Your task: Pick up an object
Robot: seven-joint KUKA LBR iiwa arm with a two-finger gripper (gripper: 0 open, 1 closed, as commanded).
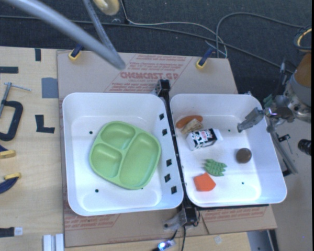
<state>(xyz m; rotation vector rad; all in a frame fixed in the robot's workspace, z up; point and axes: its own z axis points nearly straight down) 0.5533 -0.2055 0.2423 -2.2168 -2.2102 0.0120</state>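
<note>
The right bin [261, 192] holds several small objects: a brown and white bread-like piece [189, 122], a black-and-white spotted carton [203, 138], a green leafy toy [214, 167], an orange-red block [204, 182] and a dark brown round piece [243, 155]. My gripper [257, 120] hangs over this bin's upper right corner, reaching in from the right. It stands above and to the right of the brown round piece, apart from every object. Nothing shows in its grasp.
A light green divided plate [125, 155] lies in the left bin [73, 140]. A black divider [170, 150] runs between the two bins. Clamps [8, 119] lie on the bench at the far left, and cables [240, 30] run behind the bins.
</note>
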